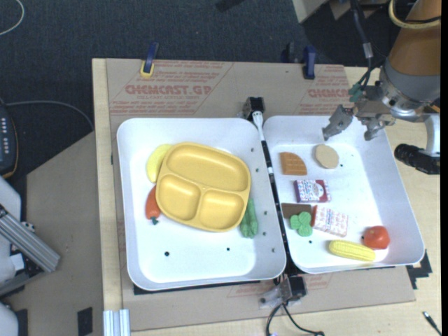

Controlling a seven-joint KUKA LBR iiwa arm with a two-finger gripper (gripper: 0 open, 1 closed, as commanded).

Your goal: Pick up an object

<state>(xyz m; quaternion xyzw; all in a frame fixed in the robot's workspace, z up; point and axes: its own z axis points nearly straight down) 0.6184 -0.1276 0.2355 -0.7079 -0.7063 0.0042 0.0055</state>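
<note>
The end effector (352,122) hovers with fingers spread, holding nothing, just above the round tan biscuit (326,156) in the right bin (402,187); it looks light, rigid, smooth, best pinched across its edges.

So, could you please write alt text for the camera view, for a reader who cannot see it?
The robot's hand hovers open over the right bin's far end, holding nothing, near a round tan piece. More toy food lies in that bin; the left bin holds a yellow divided tray.
</note>
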